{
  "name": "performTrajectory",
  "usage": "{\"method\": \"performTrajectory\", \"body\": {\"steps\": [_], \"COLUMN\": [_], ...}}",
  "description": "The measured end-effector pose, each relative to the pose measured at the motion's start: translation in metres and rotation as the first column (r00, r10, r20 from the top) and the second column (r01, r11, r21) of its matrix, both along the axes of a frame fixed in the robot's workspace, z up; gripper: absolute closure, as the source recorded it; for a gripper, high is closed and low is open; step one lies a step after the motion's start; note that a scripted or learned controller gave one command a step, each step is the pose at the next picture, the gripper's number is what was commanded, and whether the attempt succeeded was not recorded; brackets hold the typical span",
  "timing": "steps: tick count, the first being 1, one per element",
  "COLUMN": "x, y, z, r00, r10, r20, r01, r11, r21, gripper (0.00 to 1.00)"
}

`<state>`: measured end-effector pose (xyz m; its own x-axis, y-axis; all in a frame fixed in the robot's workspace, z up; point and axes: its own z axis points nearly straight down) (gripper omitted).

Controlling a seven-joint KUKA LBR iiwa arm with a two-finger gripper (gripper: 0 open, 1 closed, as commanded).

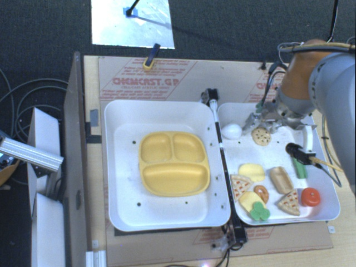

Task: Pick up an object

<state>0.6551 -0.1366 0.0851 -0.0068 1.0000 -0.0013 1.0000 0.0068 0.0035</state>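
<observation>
My gripper (261,121) hangs over the right bin's (334,207) far edge, above a cookie (261,136) beside an egg (231,130); whether it is apart or together, I cannot tell. The left bin (125,204) holds a yellow tray (173,164).

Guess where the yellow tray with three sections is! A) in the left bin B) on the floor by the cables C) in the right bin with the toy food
A: the yellow tray lies flat in the left bin, by itself, while the toy food such as the white egg and the cookie sits in the right bin.
</observation>
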Motion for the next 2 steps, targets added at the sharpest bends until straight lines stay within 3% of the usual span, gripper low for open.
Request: {"method": "performTrajectory", "body": {"steps": [1, 2], "x": [-0.002, 0.004], "y": [0.0, -0.001], "z": [0.0, 0.018], "r00": [1.0, 1.0], "r10": [-0.002, 0.0], "r20": [-0.001, 0.016], "r01": [0.002, 0.0], "r11": [1.0, 1.0], "r21": [0.0, -0.002], "gripper": [0.0, 1.0]}}
